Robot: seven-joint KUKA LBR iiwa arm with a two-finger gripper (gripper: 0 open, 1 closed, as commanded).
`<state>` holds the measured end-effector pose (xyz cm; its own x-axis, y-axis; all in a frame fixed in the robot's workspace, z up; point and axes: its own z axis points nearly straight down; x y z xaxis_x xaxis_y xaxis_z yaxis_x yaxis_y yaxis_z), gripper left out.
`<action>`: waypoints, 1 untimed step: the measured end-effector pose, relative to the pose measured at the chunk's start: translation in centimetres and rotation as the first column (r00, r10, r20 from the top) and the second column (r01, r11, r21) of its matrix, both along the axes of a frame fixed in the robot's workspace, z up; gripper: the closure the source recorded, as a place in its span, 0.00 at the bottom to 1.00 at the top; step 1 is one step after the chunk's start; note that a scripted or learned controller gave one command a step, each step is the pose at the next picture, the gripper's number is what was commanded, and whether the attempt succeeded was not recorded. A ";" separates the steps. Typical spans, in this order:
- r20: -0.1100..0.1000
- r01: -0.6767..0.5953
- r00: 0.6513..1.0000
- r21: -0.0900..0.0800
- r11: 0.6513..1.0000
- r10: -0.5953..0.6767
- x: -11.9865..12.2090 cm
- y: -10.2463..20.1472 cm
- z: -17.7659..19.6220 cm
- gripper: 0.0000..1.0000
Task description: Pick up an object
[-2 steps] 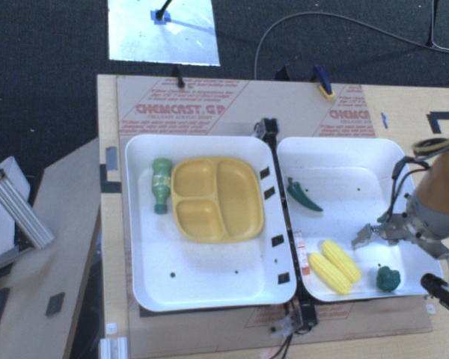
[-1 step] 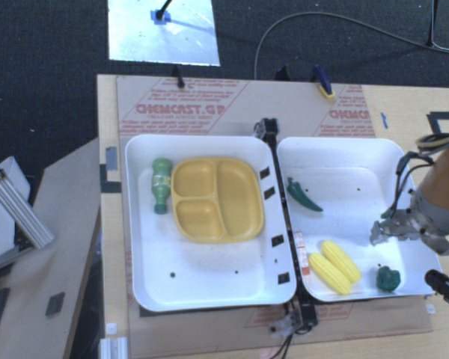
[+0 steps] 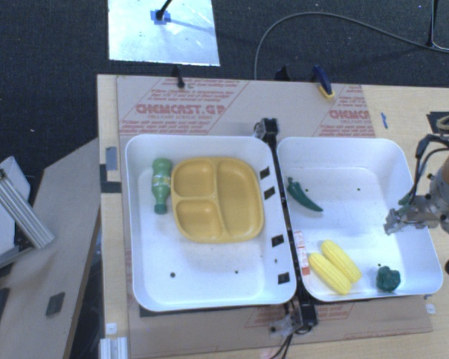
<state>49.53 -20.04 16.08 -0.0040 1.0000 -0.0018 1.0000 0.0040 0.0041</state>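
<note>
The gripper (image 3: 401, 221) is hanging at the right bin's (image 3: 359, 178) far-right wall, at about 3 o'clock of that bin, and nothing is sitting between its fingers; whether they are spread or pressed together I cannot tell from this slant.

Risks, as I am judging them: the gripper is working so close to the bin's wall that a straight descent could be clipping the rim or closing on bare floor, since no object is lying directly under it. The rounded pieces could also be rolling or squirting out of a 2-finger pinch.

Nearest the camera, the dark green broccoli-like piece (image 3: 388, 278) is sitting at roughly 6 o'clock from the gripper, near it, by the bin's near-right corner. The 2 yellow corn cobs (image 3: 335, 266) are lying side by side, touching, at about 8 o'clock from the gripper, and a grasp aimed between them could be nudging both away. Farther back, the green chili pepper (image 3: 304, 196) is lying at about 9 to 10 o'clock, well apart from the gripper, near the divider between the bins.

In the left bin (image 3: 146, 275), the yellow divided plate (image 3: 215, 199) and the green bottle (image 3: 161, 185) at its 9 o'clock are lying far outside the gripper's present position.
</note>
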 end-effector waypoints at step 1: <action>0.000 -0.001 1.000 0.000 1.000 0.001 0.1 0.0 4.3 1.00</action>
